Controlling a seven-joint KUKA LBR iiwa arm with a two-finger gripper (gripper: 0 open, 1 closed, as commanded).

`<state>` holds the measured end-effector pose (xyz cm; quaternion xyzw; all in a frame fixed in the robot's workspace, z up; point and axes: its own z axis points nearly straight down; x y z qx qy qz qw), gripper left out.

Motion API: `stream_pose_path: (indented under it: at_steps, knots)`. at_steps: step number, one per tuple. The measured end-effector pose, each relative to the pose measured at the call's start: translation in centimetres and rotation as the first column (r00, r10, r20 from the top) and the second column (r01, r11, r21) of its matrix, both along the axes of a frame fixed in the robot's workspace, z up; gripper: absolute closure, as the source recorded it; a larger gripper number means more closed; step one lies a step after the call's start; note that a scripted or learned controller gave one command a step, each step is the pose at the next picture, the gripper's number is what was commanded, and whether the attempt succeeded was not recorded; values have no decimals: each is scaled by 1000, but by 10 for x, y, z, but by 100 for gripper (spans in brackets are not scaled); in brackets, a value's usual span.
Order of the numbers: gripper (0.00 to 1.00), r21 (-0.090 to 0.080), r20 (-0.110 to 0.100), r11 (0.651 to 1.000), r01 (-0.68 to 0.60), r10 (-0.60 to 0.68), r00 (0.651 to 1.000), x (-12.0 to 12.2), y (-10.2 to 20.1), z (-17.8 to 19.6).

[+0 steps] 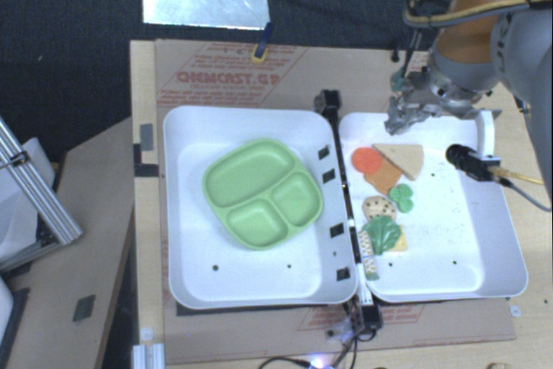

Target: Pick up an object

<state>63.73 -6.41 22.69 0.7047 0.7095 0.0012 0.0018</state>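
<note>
While the claw [399, 124] hangs at twelve o'clock over the right bin [492, 272], its grip cannot be judged; toy food [386, 186] lies at nine o'clock within.

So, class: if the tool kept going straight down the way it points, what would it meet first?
Probably the tan wedge-shaped piece, or the bare floor of the right bin just beside its top edge. The tool hangs just above that edge; depth is hard to judge from this slanted view.
</note>
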Motion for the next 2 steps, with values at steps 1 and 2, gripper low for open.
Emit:
stream_pose_path:
  at_steps: [1, 2]
  knots:
    - [100, 2, 1, 1000, -1, 1, 1000, 25, 34, 8]
    - [100, 0, -2, 1000, 6, -6, 1000, 22, 26, -12]
